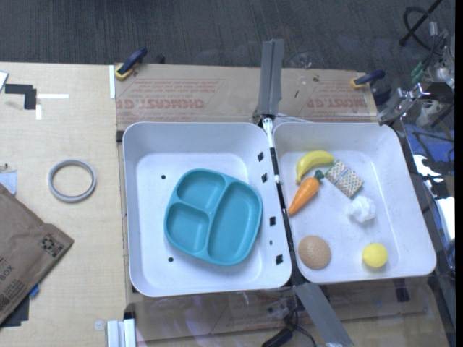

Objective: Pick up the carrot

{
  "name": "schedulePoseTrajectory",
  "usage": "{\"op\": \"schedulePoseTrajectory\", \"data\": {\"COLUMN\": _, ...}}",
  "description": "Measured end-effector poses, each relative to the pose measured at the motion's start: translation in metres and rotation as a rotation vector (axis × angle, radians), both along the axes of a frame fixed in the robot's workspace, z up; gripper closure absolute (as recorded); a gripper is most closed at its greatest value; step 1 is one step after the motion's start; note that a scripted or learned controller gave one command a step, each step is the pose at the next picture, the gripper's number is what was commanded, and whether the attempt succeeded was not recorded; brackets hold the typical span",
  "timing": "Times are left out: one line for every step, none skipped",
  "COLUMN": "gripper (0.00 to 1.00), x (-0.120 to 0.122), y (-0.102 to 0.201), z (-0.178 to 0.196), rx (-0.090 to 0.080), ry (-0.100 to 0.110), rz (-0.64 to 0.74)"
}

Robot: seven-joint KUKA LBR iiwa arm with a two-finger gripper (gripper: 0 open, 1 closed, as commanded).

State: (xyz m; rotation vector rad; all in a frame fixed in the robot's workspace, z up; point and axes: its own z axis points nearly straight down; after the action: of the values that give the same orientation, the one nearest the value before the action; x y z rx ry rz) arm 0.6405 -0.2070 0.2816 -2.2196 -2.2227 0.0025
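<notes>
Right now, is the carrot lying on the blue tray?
No, the carrot lies in the right bin, beside the banana.

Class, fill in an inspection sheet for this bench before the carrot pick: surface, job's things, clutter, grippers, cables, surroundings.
Surface: two white bins side by side, left bin and right bin, on a cardboard sheet.
Job's things: carrot in the right bin near its left wall, tilted, green end touching the banana.
Clutter: blue divided plate in the left bin; patterned block, white wad, brown ball, yellow ball.
Grippers: nothing seen.
Cables: black cables at upper right.
Surroundings: tape roll, cardboard box, clamps.
</notes>
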Motion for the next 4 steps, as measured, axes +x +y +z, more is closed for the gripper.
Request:
{"op": "schedulePoseTrajectory", "data": {"gripper": 0.00, "x": -0.008, "y": 0.056, "z": -0.134, "rx": 0.000, "ry": 0.000, "rz": -0.001}}
{"op": "schedulePoseTrajectory", "data": {"gripper": 0.00, "x": -0.026, "y": 0.109, "z": -0.176, "rx": 0.000, "ry": -0.003, "rz": 0.038}}
{"op": "schedulePoseTrajectory", "data": {"gripper": 0.00, "x": -0.075, "y": 0.112, "z": -0.179, "rx": -0.005, "ry": -0.026, "rz": 0.072}}
{"op": "schedulePoseTrajectory", "data": {"gripper": 1.00, "x": -0.074, "y": 0.108, "z": -0.169, "rx": -0.010, "ry": -0.028, "rz": 0.066}}
